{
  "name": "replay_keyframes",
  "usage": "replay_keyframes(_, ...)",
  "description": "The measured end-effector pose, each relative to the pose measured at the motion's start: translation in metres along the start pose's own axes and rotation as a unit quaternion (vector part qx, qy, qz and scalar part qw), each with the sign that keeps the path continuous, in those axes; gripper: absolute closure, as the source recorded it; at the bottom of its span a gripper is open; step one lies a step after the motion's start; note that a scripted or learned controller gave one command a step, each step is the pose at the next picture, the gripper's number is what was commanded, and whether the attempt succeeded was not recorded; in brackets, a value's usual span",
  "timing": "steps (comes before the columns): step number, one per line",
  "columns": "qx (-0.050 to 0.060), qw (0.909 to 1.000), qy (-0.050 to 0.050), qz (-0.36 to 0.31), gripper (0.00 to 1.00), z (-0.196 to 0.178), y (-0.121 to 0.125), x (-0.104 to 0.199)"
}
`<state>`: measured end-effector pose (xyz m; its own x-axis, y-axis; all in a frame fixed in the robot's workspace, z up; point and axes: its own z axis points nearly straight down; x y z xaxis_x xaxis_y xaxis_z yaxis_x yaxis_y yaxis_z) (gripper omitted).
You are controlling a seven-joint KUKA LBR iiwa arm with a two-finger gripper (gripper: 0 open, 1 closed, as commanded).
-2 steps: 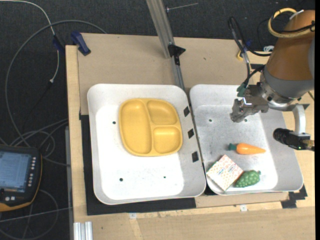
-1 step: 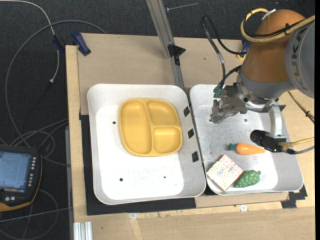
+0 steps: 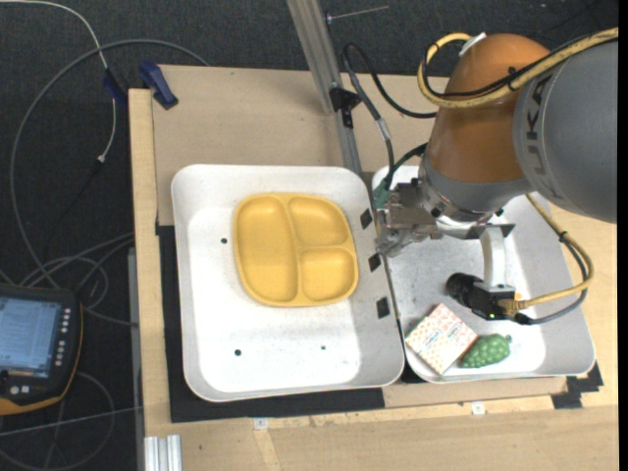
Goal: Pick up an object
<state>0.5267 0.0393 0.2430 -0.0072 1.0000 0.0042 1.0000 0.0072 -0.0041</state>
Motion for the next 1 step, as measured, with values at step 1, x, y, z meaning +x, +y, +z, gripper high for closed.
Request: replay_keyframes(1,0.001,1.0000,-0.001,0.000,1.00,0.0093,-0.0188,0.0520)
